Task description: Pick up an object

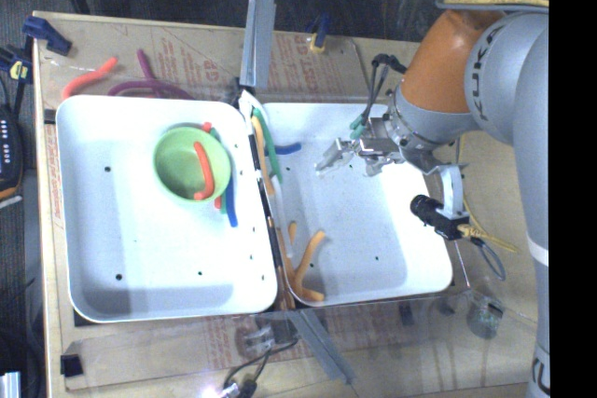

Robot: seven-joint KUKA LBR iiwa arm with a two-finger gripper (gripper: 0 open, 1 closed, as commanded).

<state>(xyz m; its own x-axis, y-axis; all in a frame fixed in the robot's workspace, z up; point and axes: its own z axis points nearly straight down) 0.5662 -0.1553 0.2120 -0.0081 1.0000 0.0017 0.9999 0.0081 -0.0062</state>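
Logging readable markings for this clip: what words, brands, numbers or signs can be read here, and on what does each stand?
"KUKA", partly visible, running vertically on the arm's grey housing, beside its orange band.
Reddish print on the bench's brown board behind the left bin: too faint and blurred to read.
The right bin bears no text that I can see.

We note our grey arm [508, 79] entering from the right, orange band [448, 61] above the wrist, wrist bent leftward and down, pincer [338, 156] held low, metal fingers [326, 161] pointing left, nothing visible between them
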